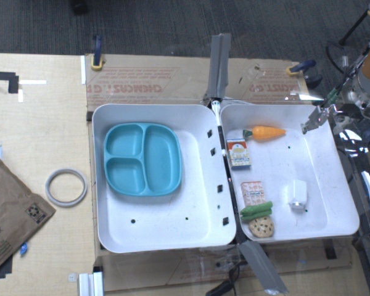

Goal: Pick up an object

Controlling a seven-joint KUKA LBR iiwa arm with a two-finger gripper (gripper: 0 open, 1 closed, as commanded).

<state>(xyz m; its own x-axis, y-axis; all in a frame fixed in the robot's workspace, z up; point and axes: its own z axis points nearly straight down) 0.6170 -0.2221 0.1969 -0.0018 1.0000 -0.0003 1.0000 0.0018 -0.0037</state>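
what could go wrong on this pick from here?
1. The green pea pod lies touching the cookie near the right bin's front wall; a grasp there may catch both or hit the wall.
2. The clear white object barely stands out from the bin floor, so a grasp could miss.
3. The gripper sits at the far right rim, near the carrot; descending there may clip the rim.

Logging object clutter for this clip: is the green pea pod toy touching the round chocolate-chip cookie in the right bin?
Touching. The camera view shows the green pea pod toy lying against the top edge of the round chocolate-chip cookie, with no white bin floor between them.
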